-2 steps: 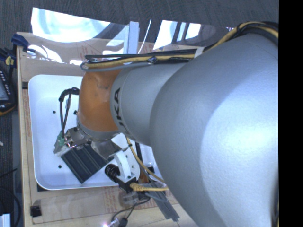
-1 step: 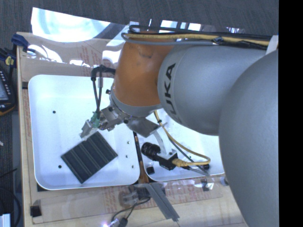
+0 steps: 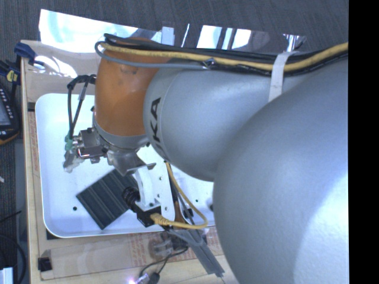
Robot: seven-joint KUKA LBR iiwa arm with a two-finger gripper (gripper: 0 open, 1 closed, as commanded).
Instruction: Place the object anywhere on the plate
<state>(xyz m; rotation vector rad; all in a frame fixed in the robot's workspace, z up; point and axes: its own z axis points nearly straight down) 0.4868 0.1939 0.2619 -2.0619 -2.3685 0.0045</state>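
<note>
The grey arm with its orange band (image 3: 121, 99) covers most of the camera view and reaches into the left white bin (image 3: 50, 123). My gripper (image 3: 75, 154) is a small metal assembly with a green piece, low over the bin's left half. A dark ribbed flat slab (image 3: 105, 199) lies tilted on the bin floor just below and right of the gripper, next to the wrist. Whether the slab touches the gripper I cannot tell. The arm hides the right side of the bench.
The bin's front rim (image 3: 89, 232) runs along the wooden bench (image 3: 100, 256). A black device (image 3: 6, 114) and a blue clip (image 3: 23, 52) sit outside the bin at the left edge. Bare white bin floor shows left of the gripper.
</note>
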